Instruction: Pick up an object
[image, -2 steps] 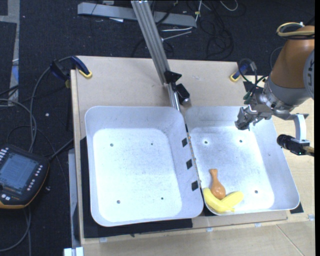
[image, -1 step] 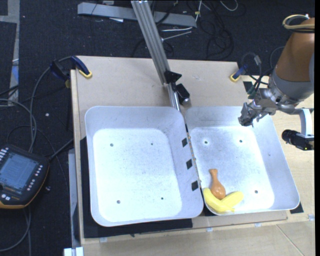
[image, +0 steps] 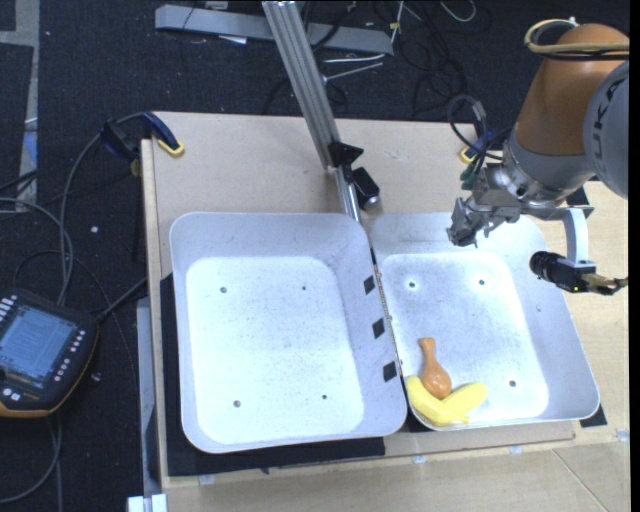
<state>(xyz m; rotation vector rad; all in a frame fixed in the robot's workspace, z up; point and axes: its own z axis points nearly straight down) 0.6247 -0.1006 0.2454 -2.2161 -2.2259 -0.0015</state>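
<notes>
Gripper (image: 466, 232): above right bin's (image: 560, 330) far edge, grip state cannot be told | toy banana (image: 447, 402), orange drumstick toy (image: 434, 372): touching, near-left corner.

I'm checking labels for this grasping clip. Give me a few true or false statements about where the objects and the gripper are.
1. The yellow banana lies in the right bin. True.
2. The orange drumstick-shaped toy lies in the left bin. False: it lies in the right bin, touching the banana.
3. The gripper is over the right bin's far edge. True.
4. The gripper holds the banana. False: the banana lies at the bin's near edge, apart from it.
</notes>
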